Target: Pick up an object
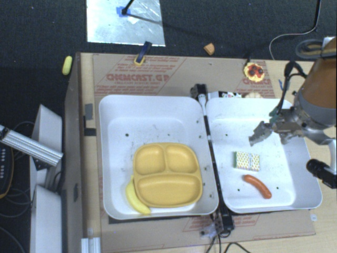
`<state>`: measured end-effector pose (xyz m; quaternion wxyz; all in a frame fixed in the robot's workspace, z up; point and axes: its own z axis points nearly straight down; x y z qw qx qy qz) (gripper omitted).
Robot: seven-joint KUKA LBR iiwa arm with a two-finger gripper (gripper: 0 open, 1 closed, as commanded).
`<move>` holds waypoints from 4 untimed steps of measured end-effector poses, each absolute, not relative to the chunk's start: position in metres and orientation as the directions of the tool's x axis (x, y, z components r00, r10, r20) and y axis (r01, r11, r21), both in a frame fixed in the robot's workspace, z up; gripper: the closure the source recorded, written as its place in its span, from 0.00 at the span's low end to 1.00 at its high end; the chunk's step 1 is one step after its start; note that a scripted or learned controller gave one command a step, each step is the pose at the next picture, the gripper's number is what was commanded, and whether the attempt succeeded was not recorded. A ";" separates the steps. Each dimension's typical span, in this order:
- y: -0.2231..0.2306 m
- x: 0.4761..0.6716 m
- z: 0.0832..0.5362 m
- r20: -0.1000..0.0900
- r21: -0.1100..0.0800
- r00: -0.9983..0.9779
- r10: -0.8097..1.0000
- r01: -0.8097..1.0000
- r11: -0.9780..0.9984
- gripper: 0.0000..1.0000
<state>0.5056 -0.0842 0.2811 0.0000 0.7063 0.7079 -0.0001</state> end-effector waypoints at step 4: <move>-0.160 0.493 0.184 -0.002 0.005 0.000 1.000 1.000 0.000 1.00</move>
